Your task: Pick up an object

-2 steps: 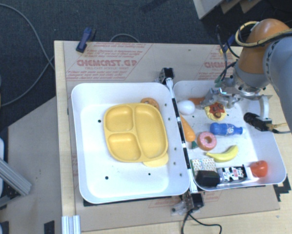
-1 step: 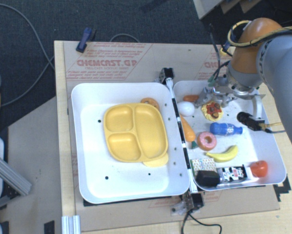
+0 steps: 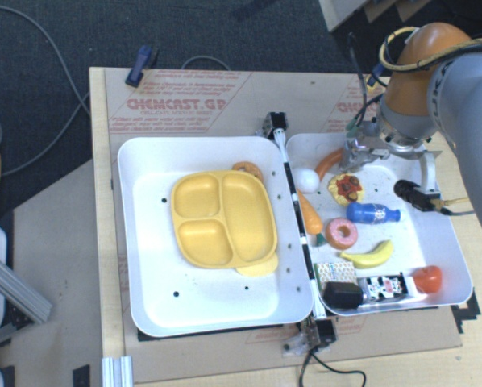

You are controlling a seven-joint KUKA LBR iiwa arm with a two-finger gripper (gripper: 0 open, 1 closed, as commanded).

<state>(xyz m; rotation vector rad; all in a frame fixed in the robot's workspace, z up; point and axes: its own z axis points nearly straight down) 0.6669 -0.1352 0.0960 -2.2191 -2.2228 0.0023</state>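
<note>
Gripper (image 3: 360,153) sits low in the upper left corner of the right shallow white plastic bin (image 3: 459,258), under the grey arm with orange band (image 3: 418,71). Open or shut: cannot tell, the tips are too small and merge with the metal wrist. Nothing is visibly held.

Nearest candidates:
- orange curved toy chilli (image 3: 330,163), just left of the gripper
- round yellow toy tart with red topping (image 3: 346,188), just below it
- white egg-shaped toy (image 3: 307,181), near the divider

Further down the frame:
- blue plastic bottle lying on its side (image 3: 371,214)
- pink ring doughnut (image 3: 341,233)
- yellow toy banana (image 3: 370,255)
- red toy tomato (image 3: 427,279), lower right corner

Step, as judged: approach or descent onto a target, no pick made yet. The next move likely calls for centring over one item, probably the tart or the chilli, going down, and closing.

Room:
- The gripper is close to the bin's top wall and to the black divider strip (image 3: 293,208), so there is little lateral margin to the left and top.
- The items lie close together, so a neighbour may get nudged.
- The bin centre right is more open.
- The left white bin (image 3: 132,216) carries a yellow three-compartment plastic plate (image 3: 223,218), well apart from the gripper.
</note>
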